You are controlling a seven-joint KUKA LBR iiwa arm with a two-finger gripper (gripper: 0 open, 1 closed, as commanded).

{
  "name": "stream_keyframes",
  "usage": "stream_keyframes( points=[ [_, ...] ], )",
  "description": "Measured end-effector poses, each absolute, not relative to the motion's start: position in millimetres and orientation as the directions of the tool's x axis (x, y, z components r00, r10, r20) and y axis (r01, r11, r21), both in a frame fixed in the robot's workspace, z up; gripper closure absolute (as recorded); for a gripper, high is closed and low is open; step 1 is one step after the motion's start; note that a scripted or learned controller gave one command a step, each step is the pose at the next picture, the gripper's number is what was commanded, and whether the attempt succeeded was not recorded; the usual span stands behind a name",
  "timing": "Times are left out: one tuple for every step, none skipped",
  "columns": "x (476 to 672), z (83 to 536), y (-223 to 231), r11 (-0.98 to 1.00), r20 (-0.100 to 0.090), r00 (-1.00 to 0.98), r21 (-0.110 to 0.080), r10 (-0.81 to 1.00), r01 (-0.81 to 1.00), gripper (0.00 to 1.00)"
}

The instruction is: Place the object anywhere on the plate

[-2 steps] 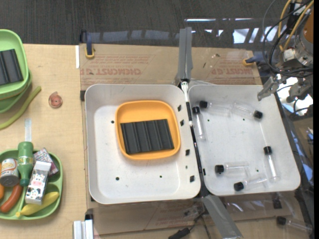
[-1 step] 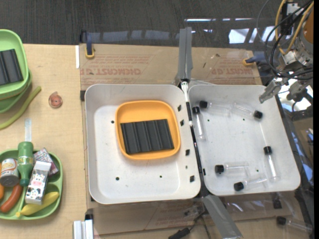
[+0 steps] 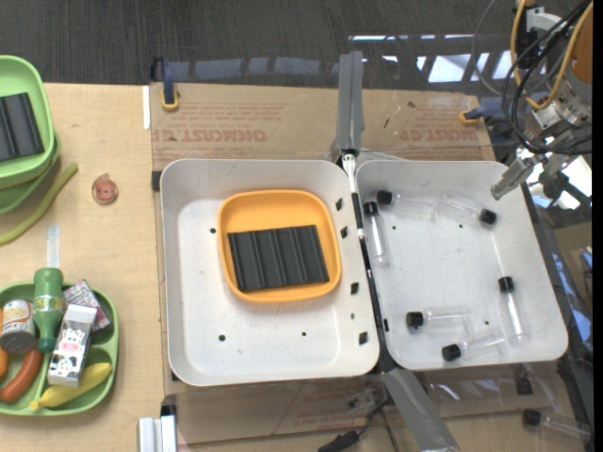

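Note:
An orange plate (image 3: 236, 217) lies in the left bin (image 3: 188, 328), toward its back. A black ribbed slab (image 3: 278, 257) rests flat on the plate and covers most of its middle. Several clear tubes with black caps lie scattered in the right bin (image 3: 551, 332): one tube (image 3: 374, 235) runs along the left wall, one tube (image 3: 510, 307) lies by the right wall, and a third tube (image 3: 439, 320) lies near the front. My gripper (image 3: 532, 179) hangs over the right bin's back right corner, above the rim, with nothing seen in it.
Cables and the arm's wrist (image 3: 556, 83) crowd the back right. Left of the bins, on the bench, stand a green tray of toy food (image 3: 57, 347) and a green dish (image 3: 24, 130) holding another black slab. A metal divider (image 3: 350, 102) rises between the bins.

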State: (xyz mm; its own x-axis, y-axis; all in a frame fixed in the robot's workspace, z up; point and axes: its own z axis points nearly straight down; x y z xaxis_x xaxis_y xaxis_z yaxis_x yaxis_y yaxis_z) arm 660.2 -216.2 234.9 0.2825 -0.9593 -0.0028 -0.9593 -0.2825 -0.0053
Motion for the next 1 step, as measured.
stream_keyframes(
  points=[
    [659.4, 232.5, -210.8, -0.355, -0.004, 0.355, -0.003, -0.935, -0.935, 0.0]
  ],
)
